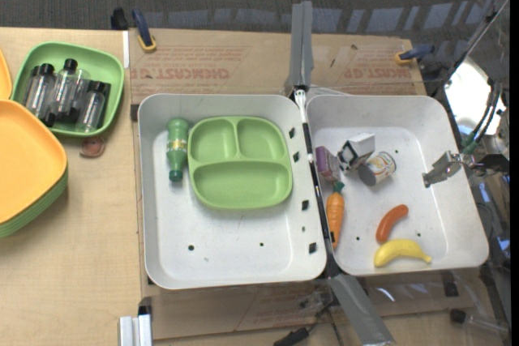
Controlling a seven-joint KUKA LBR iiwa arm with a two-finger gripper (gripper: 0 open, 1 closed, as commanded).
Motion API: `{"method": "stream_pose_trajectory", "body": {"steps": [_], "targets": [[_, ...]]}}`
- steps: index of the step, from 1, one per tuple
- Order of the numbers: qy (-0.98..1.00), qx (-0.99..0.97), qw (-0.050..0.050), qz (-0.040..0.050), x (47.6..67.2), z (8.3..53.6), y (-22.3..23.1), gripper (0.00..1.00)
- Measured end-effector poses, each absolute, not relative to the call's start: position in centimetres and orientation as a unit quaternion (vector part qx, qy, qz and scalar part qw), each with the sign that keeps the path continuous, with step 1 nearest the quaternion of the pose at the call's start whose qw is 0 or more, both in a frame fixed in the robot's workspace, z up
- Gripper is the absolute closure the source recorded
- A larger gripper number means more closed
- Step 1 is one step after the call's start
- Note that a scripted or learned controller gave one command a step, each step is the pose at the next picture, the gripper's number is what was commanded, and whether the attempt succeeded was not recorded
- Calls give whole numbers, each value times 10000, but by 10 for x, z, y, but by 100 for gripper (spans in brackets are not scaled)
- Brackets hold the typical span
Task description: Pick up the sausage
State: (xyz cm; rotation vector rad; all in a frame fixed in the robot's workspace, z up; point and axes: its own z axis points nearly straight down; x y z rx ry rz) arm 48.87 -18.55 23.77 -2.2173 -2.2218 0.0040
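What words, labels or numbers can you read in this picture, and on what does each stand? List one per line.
"CHEMCAST GP": red print, upside down, on the brown board behind the left bin.
Same red print on the board behind the right bin, partly hidden; not fully readable.
Labels on the can, green bottle and vials: too small to read.

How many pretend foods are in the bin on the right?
3. The carrot lies along the left wall, the sausage is right of it near the middle, and the banana sits just below the sausage. Nothing seems hidden.
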Motion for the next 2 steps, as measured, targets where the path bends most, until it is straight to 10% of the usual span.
{"method": "stream_pose_trajectory", "body": {"steps": [2], "targets": [[-7729, -6345, 10, 6, 511, 91, -143, 0]]}}
